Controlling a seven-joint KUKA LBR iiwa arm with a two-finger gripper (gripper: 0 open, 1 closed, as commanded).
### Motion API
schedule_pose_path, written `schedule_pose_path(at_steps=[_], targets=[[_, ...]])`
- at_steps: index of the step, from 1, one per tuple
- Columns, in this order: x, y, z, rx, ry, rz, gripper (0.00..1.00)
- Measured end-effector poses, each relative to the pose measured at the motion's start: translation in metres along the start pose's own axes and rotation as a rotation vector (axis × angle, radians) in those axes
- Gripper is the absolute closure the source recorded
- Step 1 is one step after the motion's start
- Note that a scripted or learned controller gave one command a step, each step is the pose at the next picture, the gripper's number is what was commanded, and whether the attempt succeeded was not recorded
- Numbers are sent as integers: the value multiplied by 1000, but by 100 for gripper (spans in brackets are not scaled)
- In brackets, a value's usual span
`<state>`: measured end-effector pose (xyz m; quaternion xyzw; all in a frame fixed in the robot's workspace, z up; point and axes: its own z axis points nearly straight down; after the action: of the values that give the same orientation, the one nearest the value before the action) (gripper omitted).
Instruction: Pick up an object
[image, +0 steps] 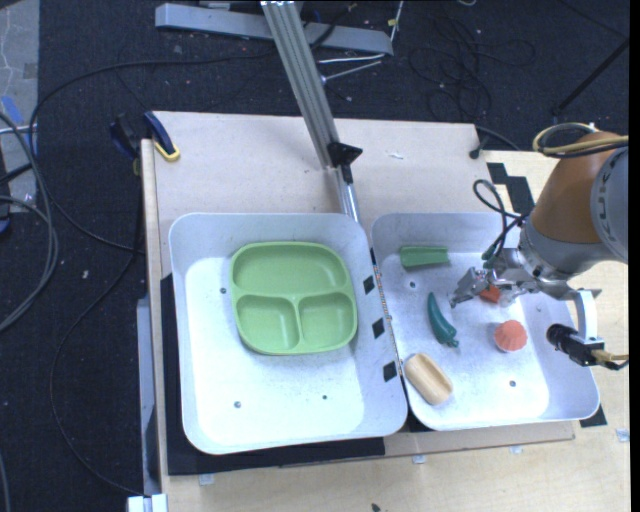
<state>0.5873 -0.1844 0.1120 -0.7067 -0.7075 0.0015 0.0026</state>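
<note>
The arm (580, 205) reaches in from the right, pincer (478, 290) angled downward.

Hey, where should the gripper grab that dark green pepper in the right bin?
Grip the dark green pepper across its narrow middle, coming straight down. It lies flat and slender on the right bin floor, with open floor on both long sides for the fingers.

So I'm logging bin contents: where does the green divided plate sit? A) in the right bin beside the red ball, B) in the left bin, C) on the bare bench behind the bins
B: the green divided plate lies flat in the left bin, while the right bin holds the small items.
</note>
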Motion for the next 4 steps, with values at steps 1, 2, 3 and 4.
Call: schedule_pose_path(at_steps=[1, 2, 3, 4], targets=[[0, 1, 20, -7, -3, 0, 0], [0, 2, 8, -11, -5, 1, 100], [-6, -1, -37, -11, -4, 2, 100], [4, 2, -93, -13, -4, -2, 100]])
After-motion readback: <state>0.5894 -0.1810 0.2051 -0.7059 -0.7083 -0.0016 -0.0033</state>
